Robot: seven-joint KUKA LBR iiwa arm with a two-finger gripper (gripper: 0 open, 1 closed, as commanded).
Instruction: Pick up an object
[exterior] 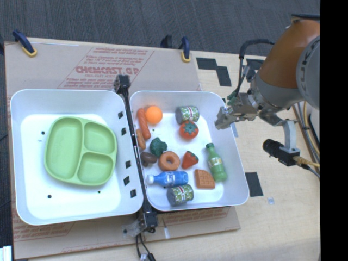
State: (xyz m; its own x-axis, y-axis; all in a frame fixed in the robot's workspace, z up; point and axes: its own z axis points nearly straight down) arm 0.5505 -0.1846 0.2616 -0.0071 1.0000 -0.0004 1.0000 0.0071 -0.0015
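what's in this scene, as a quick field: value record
left bin: holds a green divided plate
right bin: toy food
near its far wall: carrot, orange, can, tomato
middle: broccoli, donut, strawberry, green bottle
near its front wall: blue bottle, second can, waffle
gripper: over the right bin's right rim, nothing seen in it
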